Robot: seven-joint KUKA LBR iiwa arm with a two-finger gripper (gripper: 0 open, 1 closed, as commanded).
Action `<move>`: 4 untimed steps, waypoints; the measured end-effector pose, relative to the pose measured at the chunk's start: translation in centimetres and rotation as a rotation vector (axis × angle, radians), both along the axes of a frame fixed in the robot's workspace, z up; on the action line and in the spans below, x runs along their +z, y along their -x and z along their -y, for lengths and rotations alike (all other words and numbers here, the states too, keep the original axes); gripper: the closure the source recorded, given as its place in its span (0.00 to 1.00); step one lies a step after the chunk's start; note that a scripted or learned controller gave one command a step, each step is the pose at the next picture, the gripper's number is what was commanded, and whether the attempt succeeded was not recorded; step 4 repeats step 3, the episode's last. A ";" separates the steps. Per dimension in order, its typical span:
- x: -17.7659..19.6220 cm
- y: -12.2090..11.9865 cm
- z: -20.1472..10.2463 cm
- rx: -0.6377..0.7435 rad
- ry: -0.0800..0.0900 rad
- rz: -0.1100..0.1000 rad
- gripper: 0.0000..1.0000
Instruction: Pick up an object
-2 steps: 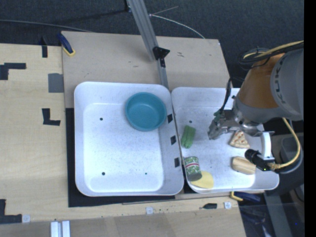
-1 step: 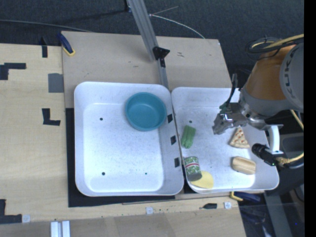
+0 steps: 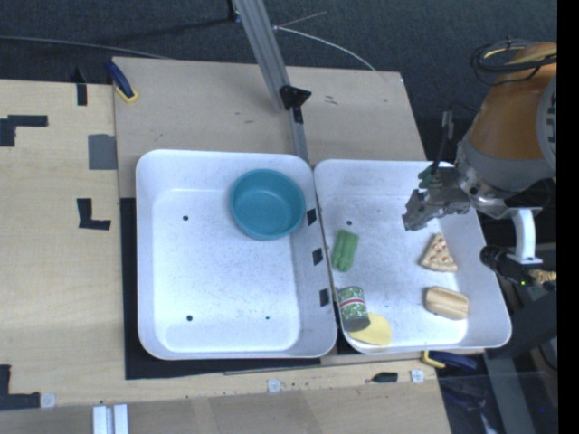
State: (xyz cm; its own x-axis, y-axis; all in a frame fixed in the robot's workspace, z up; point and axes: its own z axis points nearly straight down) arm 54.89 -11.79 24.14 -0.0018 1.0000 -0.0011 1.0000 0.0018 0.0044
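Note:
My gripper (image 3: 418, 216) hangs over the right part of the right bin (image 3: 389, 181), just above and left of a pizza-slice toy (image 3: 438, 254). I see nothing between its fingers. A bread roll (image 3: 446, 302) lies near the bin's right front corner. A green pickle-like piece (image 3: 345, 250) rests by the bin's left wall. A small green can (image 3: 352, 306) lies at the front left, touching a yellow disc (image 3: 374, 330). A blue bowl (image 3: 266, 203) sits upright at the back of the left bin (image 3: 181, 269).
A grey metal pole (image 3: 264, 43) slants down from the top to the gap between the bins. The arm's orange band (image 3: 514, 120) stands over the right bin's right edge. A blue-and-yellow clip (image 3: 122, 81) lies on the bench at the back left.

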 end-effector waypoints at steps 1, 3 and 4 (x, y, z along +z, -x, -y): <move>0.3 -0.5 -6.0 0.005 -0.003 -0.005 1.00; -1.4 -0.5 -17.1 0.005 -0.002 -0.008 1.00; -1.4 -0.5 -17.1 0.005 -0.002 -0.008 1.00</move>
